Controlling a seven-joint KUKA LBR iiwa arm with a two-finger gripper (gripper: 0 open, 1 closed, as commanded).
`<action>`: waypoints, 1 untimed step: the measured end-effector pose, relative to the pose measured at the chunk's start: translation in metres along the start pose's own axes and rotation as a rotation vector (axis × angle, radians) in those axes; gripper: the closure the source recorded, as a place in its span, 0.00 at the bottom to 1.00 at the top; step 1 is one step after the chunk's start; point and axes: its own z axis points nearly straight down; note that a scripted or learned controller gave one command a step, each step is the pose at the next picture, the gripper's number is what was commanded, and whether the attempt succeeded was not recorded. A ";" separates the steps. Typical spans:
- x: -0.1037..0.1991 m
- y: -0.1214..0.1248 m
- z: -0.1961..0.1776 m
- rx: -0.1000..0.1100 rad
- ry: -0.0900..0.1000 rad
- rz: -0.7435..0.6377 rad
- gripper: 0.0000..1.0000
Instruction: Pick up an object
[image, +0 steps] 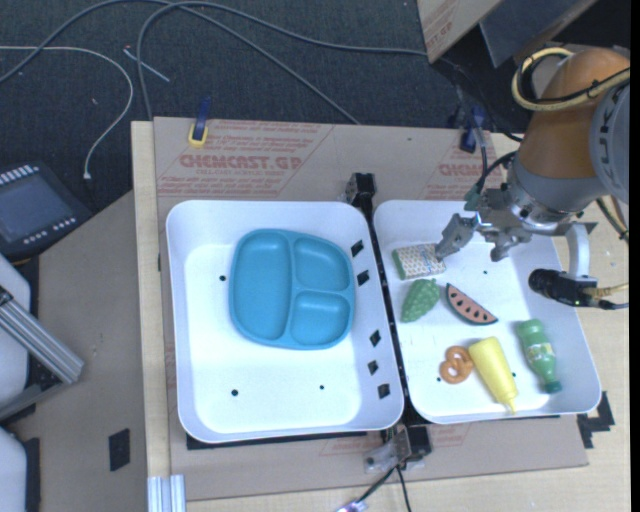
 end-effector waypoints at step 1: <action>0.000 0.003 -0.008 -0.015 -0.001 -0.003 0.00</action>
